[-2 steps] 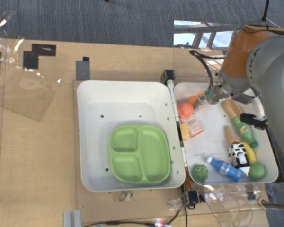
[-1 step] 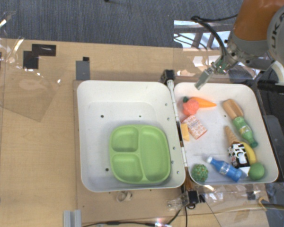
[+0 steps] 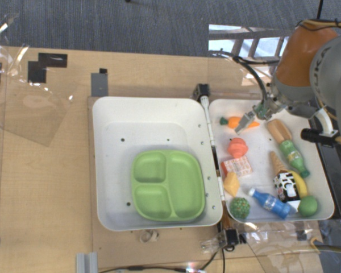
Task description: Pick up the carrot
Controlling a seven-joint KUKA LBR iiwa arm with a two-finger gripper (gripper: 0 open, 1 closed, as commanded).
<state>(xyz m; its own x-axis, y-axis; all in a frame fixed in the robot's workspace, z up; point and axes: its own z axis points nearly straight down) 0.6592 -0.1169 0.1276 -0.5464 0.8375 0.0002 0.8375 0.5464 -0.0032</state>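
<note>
Carrot (image 3: 237,122) is sitting in the upper left part of the right bin (image 3: 327,208), small, orange, glossy plastic look, with a green tuft at its left end. The gripper (image 3: 249,120) is right at its right side, tips low over it, and honestly I can't tell if the jaws are open or closed, they're just a grey blur there. Can't say whether it's touching the carrot either.

Around it: a round reddish tomato-ish thing (image 3: 237,147) just below, then a little red-and-white packet (image 3: 237,166), a yellow wedge (image 3: 231,183), and a bumpy green ball (image 3: 240,208) near the bottom edge. To the right there's a tan bread-like roll (image 3: 279,131), a green bottle (image 3: 291,157), a cone shape (image 3: 278,161), a black-and-white carton (image 3: 285,186) with a banana (image 3: 300,186) beside it, a blue bottle (image 3: 271,202) and a green lime-like ball (image 3: 308,205). That side is packed; the carrot has some bare white floor to its left and above before the bin wall.

Left bin (image 3: 111,118) is smooth white with rounded corners and holds a green divided plate (image 3: 168,185) toward the bottom, lots of open floor above it.

The arm (image 3: 310,56) is cut off at the right edge, and its bulk hides the right bin's top right corner.
</note>
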